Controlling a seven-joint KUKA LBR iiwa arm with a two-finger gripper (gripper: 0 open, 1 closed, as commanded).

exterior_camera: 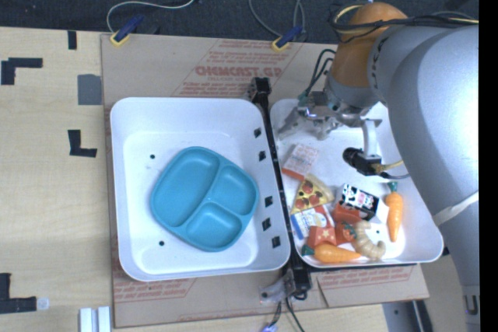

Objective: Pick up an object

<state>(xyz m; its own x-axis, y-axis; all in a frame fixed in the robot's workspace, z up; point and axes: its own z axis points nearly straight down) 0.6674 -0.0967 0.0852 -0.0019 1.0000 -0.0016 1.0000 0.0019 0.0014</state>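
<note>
My tool (315, 117) hovers, grip state unclear; that carrot (394, 215) looks light, stiff; I'd pinch mid-body.

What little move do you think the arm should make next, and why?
Probably slide the gripper toward the near end of the right bin. It sits at the far end, beside a small card, while the toy carrot and the other toys lie in a pile nearer the camera.
</note>
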